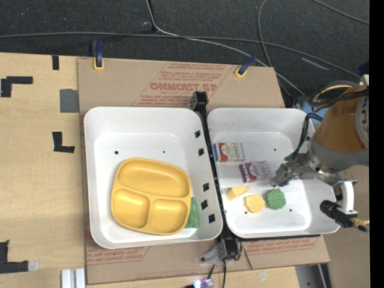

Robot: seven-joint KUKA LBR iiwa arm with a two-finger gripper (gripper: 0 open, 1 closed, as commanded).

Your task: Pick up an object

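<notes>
Above green ball [276, 198], right bin [264, 225]: jaws [282, 177].

Even, fairly bright overhead light. The white bins [144, 125] are near washed out, with soft shadows along their inner walls. The yellow tray [150, 194] shows mild sheen. The picture is slightly soft and grainy; the dark backdrop [180, 8] loses detail.

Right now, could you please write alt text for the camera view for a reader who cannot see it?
The arm's hand hovers low in the right bin, just above a green ball, with yellow pieces, a purple packet and a small carton nearby. The left bin holds a yellow divided tray.
</notes>
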